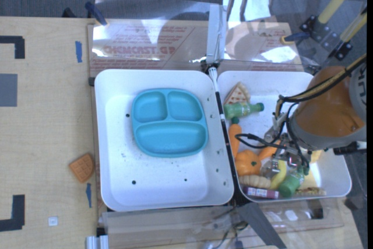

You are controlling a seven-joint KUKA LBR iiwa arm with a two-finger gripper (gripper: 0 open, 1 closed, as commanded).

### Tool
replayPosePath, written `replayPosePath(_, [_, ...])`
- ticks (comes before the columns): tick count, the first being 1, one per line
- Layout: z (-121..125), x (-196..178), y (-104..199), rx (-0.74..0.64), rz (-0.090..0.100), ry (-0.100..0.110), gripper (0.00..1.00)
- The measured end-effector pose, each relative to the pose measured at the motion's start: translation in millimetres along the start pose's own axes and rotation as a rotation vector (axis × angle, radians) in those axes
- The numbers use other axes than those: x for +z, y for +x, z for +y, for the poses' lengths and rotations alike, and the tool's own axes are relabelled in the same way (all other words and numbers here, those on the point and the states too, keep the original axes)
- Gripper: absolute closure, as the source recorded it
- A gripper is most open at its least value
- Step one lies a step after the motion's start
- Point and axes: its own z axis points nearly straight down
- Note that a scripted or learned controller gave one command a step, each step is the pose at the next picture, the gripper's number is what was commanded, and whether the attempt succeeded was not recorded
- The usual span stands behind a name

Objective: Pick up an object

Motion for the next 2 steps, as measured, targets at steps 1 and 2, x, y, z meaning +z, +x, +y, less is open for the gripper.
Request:
replayPosePath(1, [0.9,-12.3,-3.4,-0.003,-0.011,0.000,1.00])
replayPosePath(2, [-57.3,-115.4,-36.0,-0.183,0.011,0.001,1.00])
